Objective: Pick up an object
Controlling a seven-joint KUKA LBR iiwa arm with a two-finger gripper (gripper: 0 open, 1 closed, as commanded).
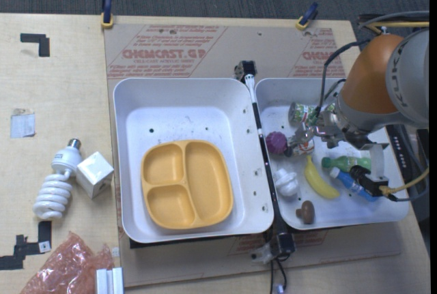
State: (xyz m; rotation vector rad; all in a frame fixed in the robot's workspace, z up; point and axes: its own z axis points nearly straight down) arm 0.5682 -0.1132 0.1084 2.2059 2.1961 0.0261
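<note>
Lying on the bench at the far left, a spiral bulb is pointing its base to the far side, its long axis running near to far, with a small white cube touching its right side. A crinkled red mesh bag is sitting at the near edge.

The left bin, smooth white plastic, is holding a yellow tray with three rounded compartments, lying flat.

The right bin is holding the small things. A fuzzy purple ball is resting near the bin's left wall. A white lumpy piece is lying nearer, and a brown oval lump is sitting at the near edge. The banana, smooth and curved, is lying with its long axis running from far-left to near-right. A green-labelled can is lying on its side toward the far wall. A green bottle and a blue one are lying just right of the banana, both running left to right.

The arm is reaching in from the right, its orange band bulging above the wrist. The gripper is hanging low between the can and the banana, just right of the ball; whether it is clenched or released cannot be told.
</note>
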